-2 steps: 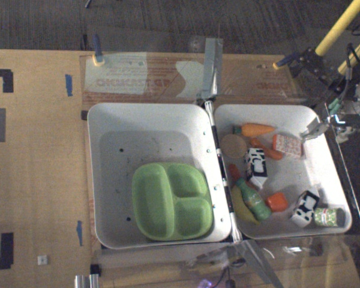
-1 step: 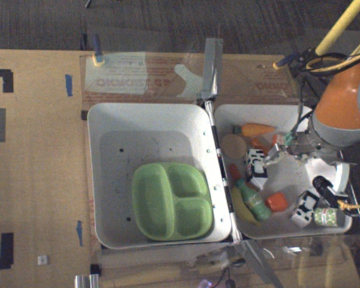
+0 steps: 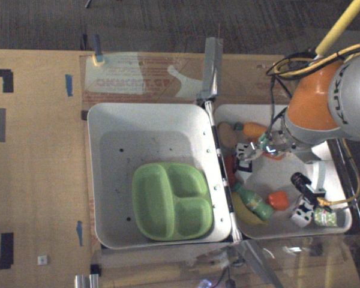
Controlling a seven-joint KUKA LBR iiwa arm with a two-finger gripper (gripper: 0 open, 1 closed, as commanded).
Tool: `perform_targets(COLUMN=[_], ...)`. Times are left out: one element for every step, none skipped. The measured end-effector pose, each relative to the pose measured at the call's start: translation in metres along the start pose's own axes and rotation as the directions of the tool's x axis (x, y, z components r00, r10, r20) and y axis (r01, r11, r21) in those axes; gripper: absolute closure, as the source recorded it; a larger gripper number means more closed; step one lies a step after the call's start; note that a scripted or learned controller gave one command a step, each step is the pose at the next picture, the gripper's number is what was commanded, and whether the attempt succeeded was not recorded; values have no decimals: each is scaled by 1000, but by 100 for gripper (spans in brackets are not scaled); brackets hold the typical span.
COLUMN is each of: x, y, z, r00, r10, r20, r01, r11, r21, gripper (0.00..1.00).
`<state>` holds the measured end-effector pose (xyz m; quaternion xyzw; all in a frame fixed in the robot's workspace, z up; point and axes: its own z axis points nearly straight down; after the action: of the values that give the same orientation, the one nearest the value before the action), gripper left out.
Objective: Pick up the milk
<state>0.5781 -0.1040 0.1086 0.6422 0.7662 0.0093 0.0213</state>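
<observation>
Brown cardboard covers the worktop (image 3: 36,161), which carries two shallow white bins side by side. Left bin (image 3: 108,131) holds a green divided plate (image 3: 171,201). Right bin (image 3: 339,224) holds a clutter of play food: a green bottle (image 3: 255,201), a yellow banana (image 3: 245,215) partly under it, a small red item (image 3: 278,200), an orange carrot (image 3: 254,129) and a black-and-white carton at the near right corner, judged to be the milk (image 3: 302,213).

The pincer (image 3: 265,147) hangs over the far part of the right bin, well apart from the milk. Whether it is apart or together cannot be told from this view.

Status: the milk rests in the bin, not yet lifted. Remaining steps, as judged: move over the carton, descend, grip, raise.
</observation>
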Motion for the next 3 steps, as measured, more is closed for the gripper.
perform_targets(x=[7, 66, 145], y=[6, -56, -71], z=[-15, -80, -82], r00=[1000, 982, 959], r10=[-5, -185, -282], r20=[-12, -30, -34], r01=[5, 186, 283], r11=[1000, 982, 959], r21=[-12, 38, 36], gripper=[100, 100, 100])
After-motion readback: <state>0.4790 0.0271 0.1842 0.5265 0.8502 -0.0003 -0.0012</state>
